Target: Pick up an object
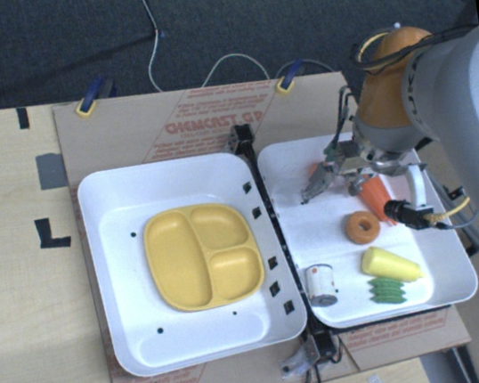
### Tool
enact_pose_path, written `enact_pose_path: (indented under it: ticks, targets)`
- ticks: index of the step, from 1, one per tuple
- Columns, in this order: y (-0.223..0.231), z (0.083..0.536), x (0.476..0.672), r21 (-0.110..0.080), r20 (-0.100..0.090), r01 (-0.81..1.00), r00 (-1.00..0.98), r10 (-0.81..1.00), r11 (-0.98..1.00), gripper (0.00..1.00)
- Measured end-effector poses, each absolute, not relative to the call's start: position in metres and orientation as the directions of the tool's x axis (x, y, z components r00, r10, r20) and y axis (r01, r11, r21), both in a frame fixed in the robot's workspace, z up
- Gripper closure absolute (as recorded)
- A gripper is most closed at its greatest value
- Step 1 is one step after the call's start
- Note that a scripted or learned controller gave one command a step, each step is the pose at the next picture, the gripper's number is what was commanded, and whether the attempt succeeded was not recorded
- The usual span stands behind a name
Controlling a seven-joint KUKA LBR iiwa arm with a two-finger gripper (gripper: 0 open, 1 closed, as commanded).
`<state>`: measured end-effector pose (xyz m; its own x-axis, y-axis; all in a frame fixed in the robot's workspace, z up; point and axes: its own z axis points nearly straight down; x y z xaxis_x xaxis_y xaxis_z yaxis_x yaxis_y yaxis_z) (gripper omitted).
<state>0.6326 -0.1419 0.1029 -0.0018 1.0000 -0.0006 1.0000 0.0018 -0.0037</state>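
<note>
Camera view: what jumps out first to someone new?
The yellow divided plate, alone in the left bin. Next the grey arm with its orange band, reaching from the right, its gripper low over the right bin, where a brown donut-shaped ring, a yellow and green corn toy and an orange piece lie.

The pale wooden surface (pixel 21 293), marked with dark tape pieces (pixel 48 233), carries a printed cardboard sheet (pixel 210 118) held by two blue-and-yellow clamps (pixel 91 96) at its far edge, and on it sit two white bins (pixel 101 199) side by side.
</note>
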Motion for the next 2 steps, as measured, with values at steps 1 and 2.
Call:
enact_pose_path:
  ticks: [1, 2]
  targets:
    - [-0.141, 0.084, 0.633, -0.002, -0.002, 1.000, -0.002, 1.000, 0.002, 0.00]
    - [-0.141, 0.095, 0.633, 0.000, -0.003, 1.000, -0.003, 1.000, 0.003, 1.00]
